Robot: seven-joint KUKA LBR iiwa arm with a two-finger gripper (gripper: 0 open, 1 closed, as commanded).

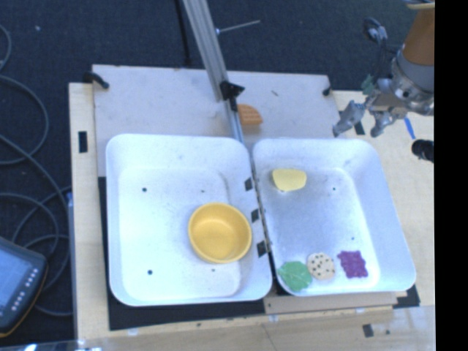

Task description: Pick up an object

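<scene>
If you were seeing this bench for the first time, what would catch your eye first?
The yellow bowl in the left bin stands out most. Next, the right bin holds a pale yellow piece near its far edge and green, spotted and purple pieces in a row along its near edge.

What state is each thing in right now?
Yellow bowl: upright, in the left bin.
Yellow piece: flat, near the right bin's far end.
Green piece, cookie, purple piece: flat, in a row along the near edge.
End effector: above the right bin's far corner, holding nothing.
</scene>
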